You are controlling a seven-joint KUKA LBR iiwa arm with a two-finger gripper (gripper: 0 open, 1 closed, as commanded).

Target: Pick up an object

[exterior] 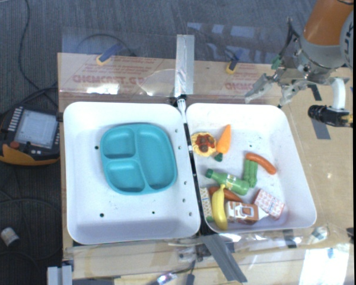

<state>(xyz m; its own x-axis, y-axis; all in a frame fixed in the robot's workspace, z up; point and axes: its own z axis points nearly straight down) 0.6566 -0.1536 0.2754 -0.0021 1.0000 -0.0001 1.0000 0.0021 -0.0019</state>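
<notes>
So the gripper (pixel 272 92) sat above the far edge of the right bin (pixel 293 159), fingers spread apart with nothing between them. The arm (pixel 326 22) came in from the upper right, orange band above the wrist.

Objects all lay in the right bin, well apart from the gripper:
- carrot (pixel 224 139) tilted near the far-left part, touching a round pizza-like toy (pixel 203 142)
- red sausage (pixel 260 162) mid-bin, just beside a green piece (pixel 250 171)
- green bottle (pixel 228 180) lying on its side in the middle
- banana (pixel 218 208), brown carton (pixel 241 212) and a pink patterned box (pixel 269 203) along the near side

The left bin (pixel 83 206) held a teal divided plate (pixel 136 158). A handheld pendant (pixel 28 135) lay on the floor at left.
</notes>
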